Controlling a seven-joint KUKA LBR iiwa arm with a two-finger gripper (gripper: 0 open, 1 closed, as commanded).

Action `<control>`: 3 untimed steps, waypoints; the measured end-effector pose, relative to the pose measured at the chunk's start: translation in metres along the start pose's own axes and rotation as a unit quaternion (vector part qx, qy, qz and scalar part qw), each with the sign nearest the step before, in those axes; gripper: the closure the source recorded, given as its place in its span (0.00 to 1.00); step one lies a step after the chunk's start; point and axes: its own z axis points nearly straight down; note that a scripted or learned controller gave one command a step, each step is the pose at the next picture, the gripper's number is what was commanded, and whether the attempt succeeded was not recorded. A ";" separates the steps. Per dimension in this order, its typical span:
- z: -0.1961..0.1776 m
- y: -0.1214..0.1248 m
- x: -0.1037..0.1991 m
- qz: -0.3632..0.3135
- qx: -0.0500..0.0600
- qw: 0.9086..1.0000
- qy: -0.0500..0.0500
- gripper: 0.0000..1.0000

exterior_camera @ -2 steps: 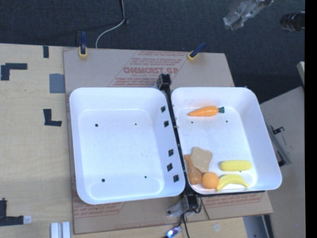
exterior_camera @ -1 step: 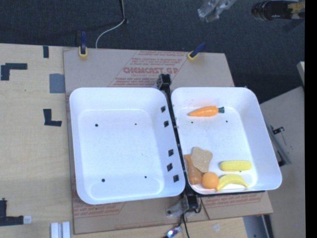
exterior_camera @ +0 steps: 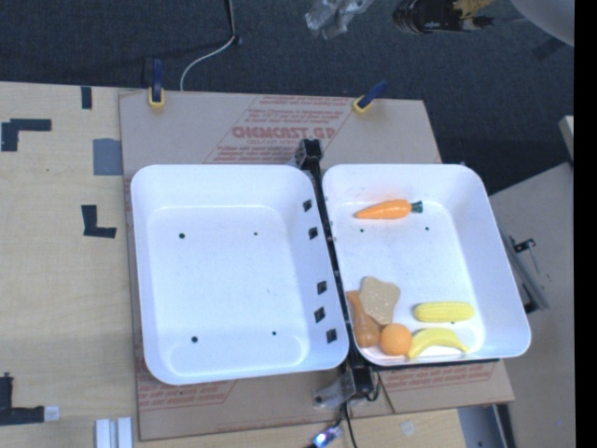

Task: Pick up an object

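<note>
Nearest us, in the near corner of the right bin (exterior_camera: 494, 250), we find a banana (exterior_camera: 437, 344) touching an orange (exterior_camera: 395, 340), with a corn cob (exterior_camera: 443, 313) just behind and a tan bread-like slice (exterior_camera: 379, 299) leaning over an orange-brown piece by the divider; these look like light, stiff, smooth plastic toys, likely to slip or roll. We judge the carrot (exterior_camera: 382, 211), lying alone towards the far wall, the easiest pick, taken across its thick middle. Well beyond the bins, above the dark floor, hangs the hand (exterior_camera: 340, 3), blurred, so we cannot tell its state.
</note>
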 end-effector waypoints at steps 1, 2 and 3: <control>0.000 0.000 0.080 0.000 0.000 1.000 0.000 1.00; 0.000 0.001 0.113 0.003 0.000 1.000 -0.001 1.00; -0.010 0.001 0.112 0.003 0.000 1.000 -0.002 1.00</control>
